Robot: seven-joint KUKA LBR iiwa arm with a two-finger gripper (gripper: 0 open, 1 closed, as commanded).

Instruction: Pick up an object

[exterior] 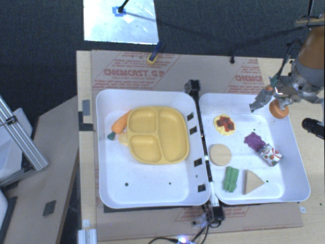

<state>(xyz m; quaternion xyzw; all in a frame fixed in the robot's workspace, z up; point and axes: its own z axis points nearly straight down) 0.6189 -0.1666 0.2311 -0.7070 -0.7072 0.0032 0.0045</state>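
An orange ball [279, 109], prob. light & slippery, is being hovered over by the gripper [271, 99] w/ fingers spread, beside the right bin [299, 177].

Light falls evenly and fairly bright from above, so the two white bins [152, 200] look clean and nearly washed out, with only thin soft shadows under the yellow plate [155, 134]. A shiny sheet [121, 13] at 11 o'clock throws pale glare. The dark floor [40, 44] looks grainy. The arm [310, 60] at 2 o'clock is slightly blurred, and detail overall is coarse.
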